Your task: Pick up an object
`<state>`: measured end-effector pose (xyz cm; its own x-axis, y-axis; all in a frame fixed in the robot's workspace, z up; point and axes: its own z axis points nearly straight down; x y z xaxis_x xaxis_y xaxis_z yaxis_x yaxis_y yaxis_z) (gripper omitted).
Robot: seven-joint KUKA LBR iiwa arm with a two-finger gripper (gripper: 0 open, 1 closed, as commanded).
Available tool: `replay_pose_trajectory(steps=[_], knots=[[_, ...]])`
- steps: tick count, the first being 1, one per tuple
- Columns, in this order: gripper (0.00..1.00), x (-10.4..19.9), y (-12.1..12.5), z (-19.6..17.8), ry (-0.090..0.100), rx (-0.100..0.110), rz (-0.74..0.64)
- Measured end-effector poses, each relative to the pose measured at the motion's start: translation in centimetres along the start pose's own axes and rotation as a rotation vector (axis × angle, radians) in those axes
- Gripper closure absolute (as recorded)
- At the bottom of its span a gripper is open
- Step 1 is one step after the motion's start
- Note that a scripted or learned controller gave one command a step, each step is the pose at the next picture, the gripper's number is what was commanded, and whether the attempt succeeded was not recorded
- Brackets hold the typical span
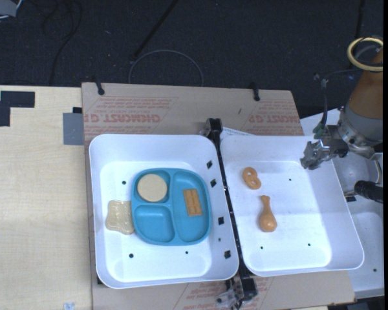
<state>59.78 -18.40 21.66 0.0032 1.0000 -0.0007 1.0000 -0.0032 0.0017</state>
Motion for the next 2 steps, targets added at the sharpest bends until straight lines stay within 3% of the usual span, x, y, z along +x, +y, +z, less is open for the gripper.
replay_pose_trajectory(steps=[1,2], knots=[[1.00,0.1,-0.6,-6.1,0.000,-0.002,-0.005],[1.00,5.6,-0.6,-4.2,0.003,0.006,-0.007]])
